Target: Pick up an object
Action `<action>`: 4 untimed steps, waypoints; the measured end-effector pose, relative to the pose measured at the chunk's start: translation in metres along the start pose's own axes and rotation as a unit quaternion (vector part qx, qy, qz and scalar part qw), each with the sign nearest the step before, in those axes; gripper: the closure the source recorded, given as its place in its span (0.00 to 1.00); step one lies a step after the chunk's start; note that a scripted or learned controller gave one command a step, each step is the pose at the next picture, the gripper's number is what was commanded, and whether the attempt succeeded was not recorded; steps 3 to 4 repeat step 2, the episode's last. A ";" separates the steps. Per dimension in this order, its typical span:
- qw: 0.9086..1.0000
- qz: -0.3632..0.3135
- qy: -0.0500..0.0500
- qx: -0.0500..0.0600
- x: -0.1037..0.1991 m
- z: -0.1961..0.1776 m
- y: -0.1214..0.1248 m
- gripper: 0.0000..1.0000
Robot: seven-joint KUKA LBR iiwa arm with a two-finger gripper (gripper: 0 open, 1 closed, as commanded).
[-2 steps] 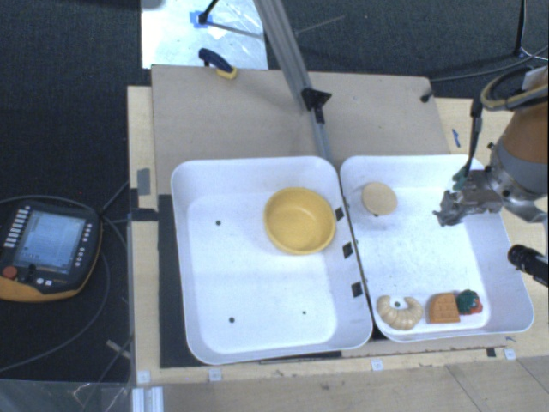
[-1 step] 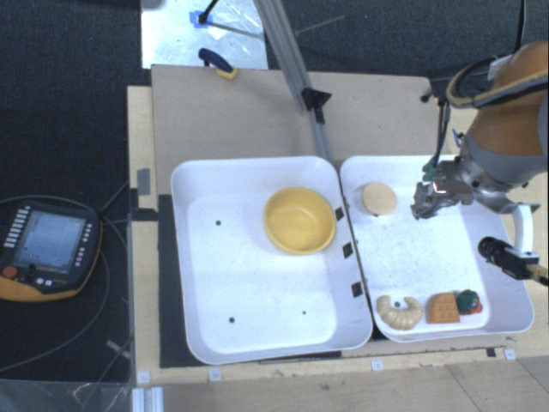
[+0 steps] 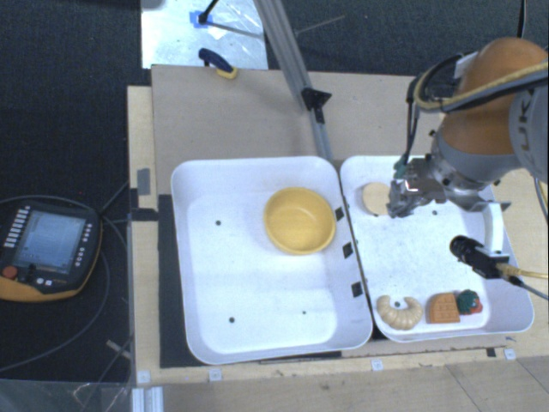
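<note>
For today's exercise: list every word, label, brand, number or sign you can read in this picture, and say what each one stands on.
"UK": partial white lettering on the grey arm, cut by the picture's edge; the rest cannot be read.
Teach pendant: its screen and buttons are too small and blurred to read.
White bins, yellow bowl and the food items: no text seen.

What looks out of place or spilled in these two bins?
Nothing stands out. The yellow bowl sits upright in the left bin. In the right bin, the croissant-shaped piece and orange block lie at the front, and a pale round piece lies beside the hand.
</note>
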State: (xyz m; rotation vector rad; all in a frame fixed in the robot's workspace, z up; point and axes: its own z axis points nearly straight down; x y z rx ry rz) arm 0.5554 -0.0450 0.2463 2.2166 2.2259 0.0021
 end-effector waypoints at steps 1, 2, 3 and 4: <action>1.000 -0.001 0.000 0.000 0.062 0.001 0.006 1.00; 1.000 0.000 0.000 0.000 0.108 0.003 0.006 1.00; 1.000 0.000 0.000 0.000 0.108 0.003 0.006 1.00; 1.000 0.000 0.000 0.000 0.108 0.003 0.006 1.00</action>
